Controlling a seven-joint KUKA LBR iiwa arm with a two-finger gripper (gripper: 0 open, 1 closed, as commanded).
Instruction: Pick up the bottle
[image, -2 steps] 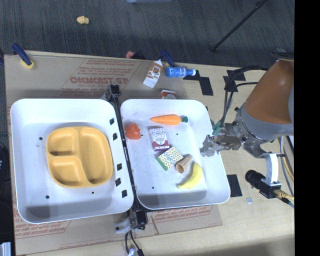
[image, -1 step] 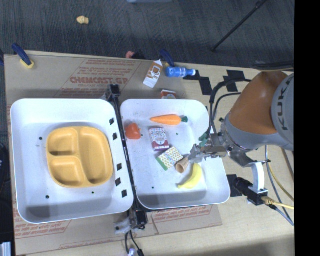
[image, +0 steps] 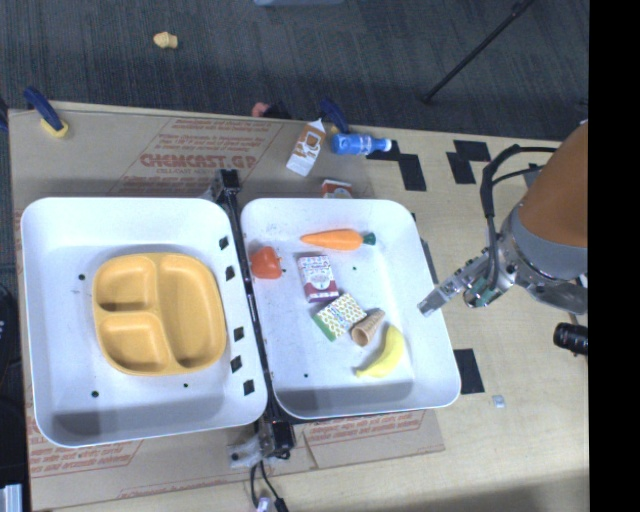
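The tan surface (image: 520, 420) carries two shallow white bins, the right bin (image: 425, 300) nearest the grey arm's end effector (image: 455, 292), which hangs off its three o'clock rim; its state I cannot tell. The small blue plastic bottle (image: 352, 145) lies toppled at twelve o'clock, outside both bins. Probably light, stiff and slippery; grip across its body.

Arm (image: 560, 215) cut off at frame edge, just above gripper (image: 455, 290). Finger gap too small to judge.
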